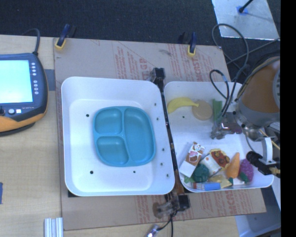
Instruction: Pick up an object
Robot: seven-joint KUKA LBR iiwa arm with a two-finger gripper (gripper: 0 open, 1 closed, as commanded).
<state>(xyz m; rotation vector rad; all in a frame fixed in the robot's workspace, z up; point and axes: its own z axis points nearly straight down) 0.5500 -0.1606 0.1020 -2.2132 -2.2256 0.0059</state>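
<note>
The right white bin (pixel 185 89) holds toy food. A yellow banana (pixel 182 103) and a tan round disc (pixel 203 110) lie near its back edge, with a green piece (pixel 217 107) beside them. At the front lies a pile: a white carton (pixel 193 155), a dark green item (pixel 201 173), an orange carrot (pixel 233 165) and purple grapes (pixel 245 171). My gripper (pixel 221 130) hangs low over the bin's right middle, between the green piece and the pile. Nothing visible is held in it.
The left white bin (pixel 74 132) bears a blue divided plate (pixel 123 135). A teach pendant (pixel 12 90) lies at the far left of the bench. Black cables (pixel 232 58) loop behind the right bin, and clamps (pixel 62 37) grip the board's back edge.
</note>
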